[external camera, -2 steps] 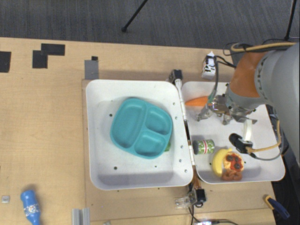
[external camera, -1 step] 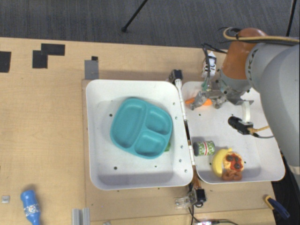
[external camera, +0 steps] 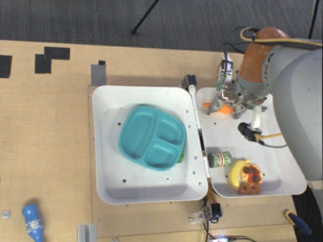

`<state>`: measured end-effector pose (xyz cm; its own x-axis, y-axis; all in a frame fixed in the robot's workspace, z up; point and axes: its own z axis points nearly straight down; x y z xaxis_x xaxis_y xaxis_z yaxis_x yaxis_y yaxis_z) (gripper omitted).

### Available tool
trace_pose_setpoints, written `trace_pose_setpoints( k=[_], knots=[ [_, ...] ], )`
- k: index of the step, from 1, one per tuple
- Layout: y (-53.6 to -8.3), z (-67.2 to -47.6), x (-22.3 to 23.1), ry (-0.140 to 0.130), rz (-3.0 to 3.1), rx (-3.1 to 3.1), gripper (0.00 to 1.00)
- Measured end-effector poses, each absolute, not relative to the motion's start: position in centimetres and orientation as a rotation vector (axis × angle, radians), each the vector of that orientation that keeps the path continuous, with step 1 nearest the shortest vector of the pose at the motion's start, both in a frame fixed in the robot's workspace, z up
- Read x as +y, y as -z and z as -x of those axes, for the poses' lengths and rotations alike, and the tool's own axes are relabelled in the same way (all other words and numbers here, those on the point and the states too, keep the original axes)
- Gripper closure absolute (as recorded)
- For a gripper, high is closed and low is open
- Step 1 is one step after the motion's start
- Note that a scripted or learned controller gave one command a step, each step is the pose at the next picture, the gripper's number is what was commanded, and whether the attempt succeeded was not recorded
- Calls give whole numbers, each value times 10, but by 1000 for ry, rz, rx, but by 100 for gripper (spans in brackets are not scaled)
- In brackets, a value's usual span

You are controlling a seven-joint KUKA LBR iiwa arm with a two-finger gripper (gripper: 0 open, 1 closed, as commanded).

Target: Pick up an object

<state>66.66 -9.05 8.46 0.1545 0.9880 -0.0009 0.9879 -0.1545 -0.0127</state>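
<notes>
the two bins (external camera: 108,135) look like smooth, matt white plastic. the teal divided plate (external camera: 151,137) is smooth plastic with a soft sheen. the bench (external camera: 45,150) looks like pale, matt wood. the arm (external camera: 295,100) has a smooth grey shell, its orange band (external camera: 255,59) slightly glossy.

Light falls on me evenly from above, bright but soft. The left bin (external camera: 146,193) shows a pale grey shade along its inner walls, and the teal plate (external camera: 151,136) casts a faint shadow on the white floor. My arm (external camera: 298,105) lays a dim shadow over the right bin (external camera: 282,183). No harsh glare. The picture is a little soft and grainy; small things look blurred. The dark floor (external camera: 75,9) stays dull.
</notes>
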Motion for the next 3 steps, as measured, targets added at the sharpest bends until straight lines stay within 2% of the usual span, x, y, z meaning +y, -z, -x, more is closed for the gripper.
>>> trace_pose_setpoints(
  k=[1, 2, 3],
  knots=[
    [-84, -666, -99, -19, 2511, -1855, 0],
    [-95, -666, -100, -20, 2513, -1859, 100],
    [-186, -670, -23, 5, 1920, -2492, 100]
  ],
)
